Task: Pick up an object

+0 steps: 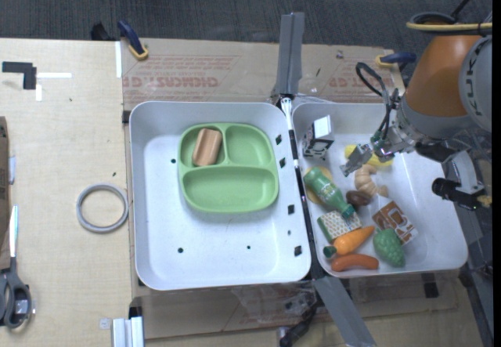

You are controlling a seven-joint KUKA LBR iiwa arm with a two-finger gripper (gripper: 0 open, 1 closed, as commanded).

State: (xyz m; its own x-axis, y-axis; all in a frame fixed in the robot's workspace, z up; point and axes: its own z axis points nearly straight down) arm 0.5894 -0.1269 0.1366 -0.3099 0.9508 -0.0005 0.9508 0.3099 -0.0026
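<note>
So the arm is reaching in from the right and its gripper (362,156) is down low in the right bin (446,259), right over the toy food pile. I honestly can't tell how the jaws are set from where I'm standing, it's just a dark-and-silver blur down there, and I can't see anything sitting between them.

The closest candidate is the little beige knobbly thing (365,177), just beside the gripper, with something yellow (382,159) tucked just behind it. My guess is that's the target, but it's a guess. It looks like light hollow plastic, lumpy, so I'd pinch it across the narrow middle rather than the ends or it'll squirt out.

The rest of the pile is packed tight: the green bottle (326,189) lying on its side, a brown lump (359,198) next to it, a carrot (352,240), a reddish sausage (355,262) at the front wall, a bumpy green veg (389,247) and a printed brown packet (394,220). The bottle looks smooth and round, probably slippery, so it could roll away.

Over in the left bin (149,204) there's a green divided plate (231,181) with a bread-roll-looking thing (207,146) in one compartment, well apart from the arm. A ring of tape (102,207) sits out on the desk (55,150).
</note>
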